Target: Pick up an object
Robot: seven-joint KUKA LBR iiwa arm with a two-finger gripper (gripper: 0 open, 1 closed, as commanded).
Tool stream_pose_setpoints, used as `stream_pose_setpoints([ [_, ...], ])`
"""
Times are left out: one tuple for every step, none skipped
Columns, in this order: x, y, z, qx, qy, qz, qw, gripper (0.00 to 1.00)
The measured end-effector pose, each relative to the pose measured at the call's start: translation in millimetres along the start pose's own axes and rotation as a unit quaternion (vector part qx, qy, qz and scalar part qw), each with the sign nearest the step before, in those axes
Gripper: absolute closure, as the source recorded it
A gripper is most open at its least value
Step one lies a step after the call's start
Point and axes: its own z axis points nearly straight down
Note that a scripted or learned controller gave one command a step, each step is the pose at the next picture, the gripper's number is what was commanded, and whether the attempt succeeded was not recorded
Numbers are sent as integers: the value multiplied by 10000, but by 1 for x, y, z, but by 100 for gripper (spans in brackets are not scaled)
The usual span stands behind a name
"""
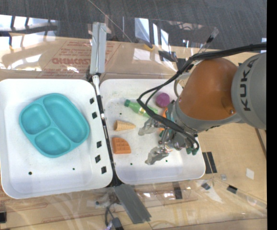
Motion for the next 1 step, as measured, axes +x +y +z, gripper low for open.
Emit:
stream_pose_setpoints([
  [-72,-6,110,-7,-55,1121,9937,0],
])
